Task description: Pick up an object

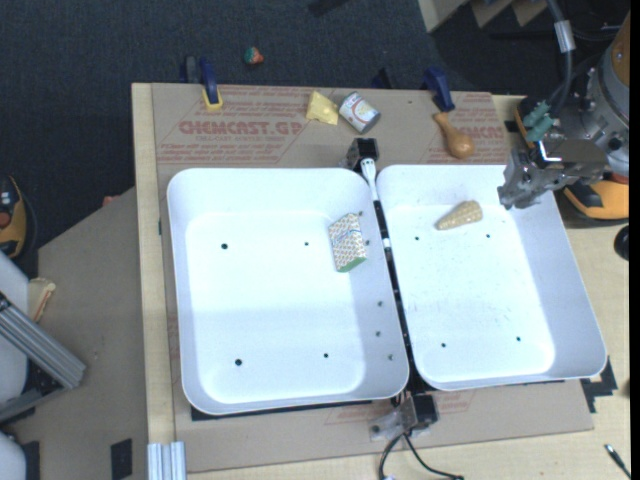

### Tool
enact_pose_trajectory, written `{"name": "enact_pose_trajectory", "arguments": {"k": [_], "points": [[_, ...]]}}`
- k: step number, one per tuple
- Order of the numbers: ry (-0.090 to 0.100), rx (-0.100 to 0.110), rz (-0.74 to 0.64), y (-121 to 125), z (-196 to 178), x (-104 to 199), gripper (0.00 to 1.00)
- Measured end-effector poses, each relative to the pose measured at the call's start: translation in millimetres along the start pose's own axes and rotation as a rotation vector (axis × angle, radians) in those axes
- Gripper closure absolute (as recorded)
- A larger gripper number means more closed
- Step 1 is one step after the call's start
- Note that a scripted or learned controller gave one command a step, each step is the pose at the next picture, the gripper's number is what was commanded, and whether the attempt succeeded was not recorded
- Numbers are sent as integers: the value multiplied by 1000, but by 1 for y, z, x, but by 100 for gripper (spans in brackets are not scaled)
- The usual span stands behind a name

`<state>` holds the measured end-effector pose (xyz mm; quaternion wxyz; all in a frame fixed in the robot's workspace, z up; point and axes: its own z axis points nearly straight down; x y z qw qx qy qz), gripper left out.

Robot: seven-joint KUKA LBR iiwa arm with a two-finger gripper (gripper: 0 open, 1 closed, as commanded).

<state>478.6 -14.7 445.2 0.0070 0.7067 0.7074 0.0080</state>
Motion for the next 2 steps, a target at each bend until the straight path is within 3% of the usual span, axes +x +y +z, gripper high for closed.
{"name": "enact_pose_trajectory", "arguments": {"k": [1,2], "points": [[-1,36,-1,-4,156,37,100],[1,-1,0,3,-75,35,100]]}}
